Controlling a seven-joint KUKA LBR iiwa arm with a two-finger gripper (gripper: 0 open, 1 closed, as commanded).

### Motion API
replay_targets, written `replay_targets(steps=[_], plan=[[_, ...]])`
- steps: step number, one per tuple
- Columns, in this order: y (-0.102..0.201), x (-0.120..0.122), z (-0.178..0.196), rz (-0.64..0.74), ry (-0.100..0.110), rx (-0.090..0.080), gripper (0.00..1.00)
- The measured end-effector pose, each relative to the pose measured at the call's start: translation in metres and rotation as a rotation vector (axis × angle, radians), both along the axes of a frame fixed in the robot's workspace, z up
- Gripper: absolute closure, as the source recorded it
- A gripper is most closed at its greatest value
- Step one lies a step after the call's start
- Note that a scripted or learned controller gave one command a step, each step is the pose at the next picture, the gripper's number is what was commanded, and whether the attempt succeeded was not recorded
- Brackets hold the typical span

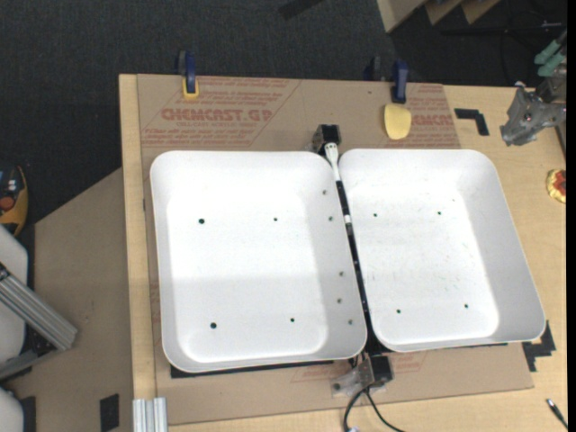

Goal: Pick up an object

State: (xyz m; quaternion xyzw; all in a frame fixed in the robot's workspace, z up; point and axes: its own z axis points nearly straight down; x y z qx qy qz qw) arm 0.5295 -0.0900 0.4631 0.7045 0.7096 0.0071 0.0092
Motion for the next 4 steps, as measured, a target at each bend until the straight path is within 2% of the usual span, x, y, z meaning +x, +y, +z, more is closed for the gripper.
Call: replay_targets(steps=[1, 2, 3, 4], plan=[[0.098, 0.056, -0.122, 0.004, 0.034, 0.006, 1.00], [0.127, 0.092, -0.198, -0.004, 0.030, 0.004, 1.00], [0.171, 0.088, -0.047, -0.001, 0.004, 0.006, 1.00], [0.234, 0.132, -0.136, -0.002, 0.028, 0.003, 1.00]])
